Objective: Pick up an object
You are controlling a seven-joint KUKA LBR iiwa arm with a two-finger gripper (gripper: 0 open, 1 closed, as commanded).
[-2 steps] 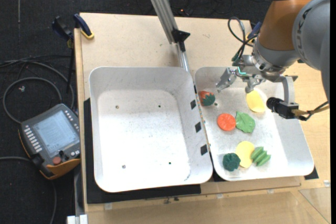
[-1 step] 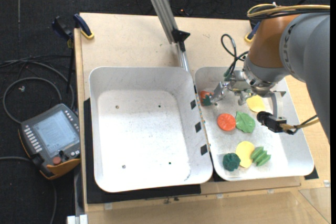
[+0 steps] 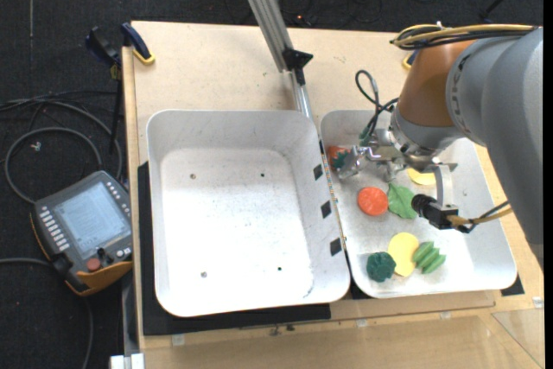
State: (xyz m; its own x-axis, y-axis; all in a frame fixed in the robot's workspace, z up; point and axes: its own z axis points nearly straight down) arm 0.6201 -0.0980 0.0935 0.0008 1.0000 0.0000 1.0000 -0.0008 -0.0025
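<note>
The grey arm with its orange band (image 3: pixel 432 86) reaches in from the right and hangs over the rear of the right bin (image 3: pixel 497 259), its wrist hiding much of the bin's back part. The gripper (image 3: pixel 367 158) sits low over the bin's left rear corner, close to the dividing wall, and whether it is spread or pinched together cannot be told from this angle. Just left of it, against the wall, lies a small red and teal object (image 3: pixel 340 157), near or touching the metal parts; contact is unclear. In front of the gripper lies an orange-red round object (image 3: pixel 373 200), with a green leafy piece (image 3: pixel 401 201) touching its right side. A pale yellow piece (image 3: pixel 422 177) peeks out from under the wrist, partly covered. Nearer the front edge sit a dark green lumpy object (image 3: pixel 380 265), a yellow round object (image 3: pixel 403 253) touching it, and a light green ridged object (image 3: pixel 429 257) just beside that. A black cable fitting (image 3: pixel 436 213) dangles from the wrist over the middle of the bin. The left bin (image 3: pixel 173 134) lies alongside, touching the right one. A slanted metal pole (image 3: pixel 263 4) crosses above the bench (image 3: pixel 216 65), and a teach pendant (image 3: pixel 82 229) rests on the floor at left
</note>
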